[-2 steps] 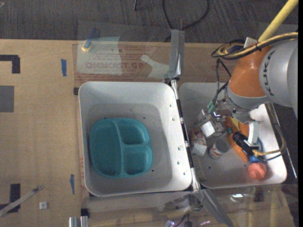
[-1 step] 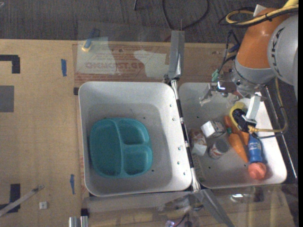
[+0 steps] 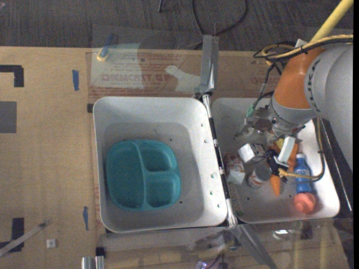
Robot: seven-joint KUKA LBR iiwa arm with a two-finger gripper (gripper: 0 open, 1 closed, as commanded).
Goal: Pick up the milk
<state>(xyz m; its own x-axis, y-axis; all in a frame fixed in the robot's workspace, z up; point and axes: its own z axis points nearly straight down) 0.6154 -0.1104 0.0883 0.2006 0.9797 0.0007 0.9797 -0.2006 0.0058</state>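
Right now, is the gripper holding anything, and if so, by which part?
Cannot be told. The gripper is down among the cluttered items in the right bin, and nothing is visibly between its fingers.

So you've got two bins side by side on the desk (image 3: 50, 167). The left bin (image 3: 112, 114) has a divided plate (image 3: 143, 174) sitting in its lower left part. The right bin (image 3: 331, 203) is where all the clutter is: a bottle (image 3: 302, 175) lies near its right wall, with a round fruit (image 3: 305, 204) just below it and a carrot (image 3: 275, 184) to its left. The arm (image 3: 314, 77) comes in from the right, above that pile.
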